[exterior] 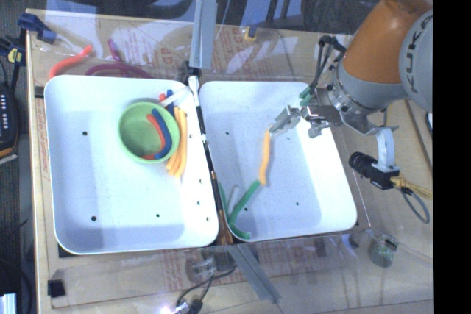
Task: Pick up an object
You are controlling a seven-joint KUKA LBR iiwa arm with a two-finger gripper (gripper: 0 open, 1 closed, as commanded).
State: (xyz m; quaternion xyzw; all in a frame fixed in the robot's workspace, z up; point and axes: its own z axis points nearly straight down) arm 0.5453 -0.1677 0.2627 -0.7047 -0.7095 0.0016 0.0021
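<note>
My gripper (300,126) hangs over the upper right part of the right bin (324,195), open, with nothing between its fingers. One fingertip (278,125) points down-left toward the top end of an orange strip (265,157) lying on the bin floor; whether they touch I cannot tell. Below the strip, a green strip (243,202) runs to the bin's lower left corner. In the left bin (96,187) a green bowl (140,130) holds a red piece (160,127) and a blue piece (151,154). Orange strips (179,147) lean against the bowl's right side.
The arm's orange and grey body (383,48) looms over the bench's right side, with a black fitting and cable (375,169) beside the right bin. Tubing and small parts (110,70) lie behind the left bin. A ridge (208,158) divides the bins.
</note>
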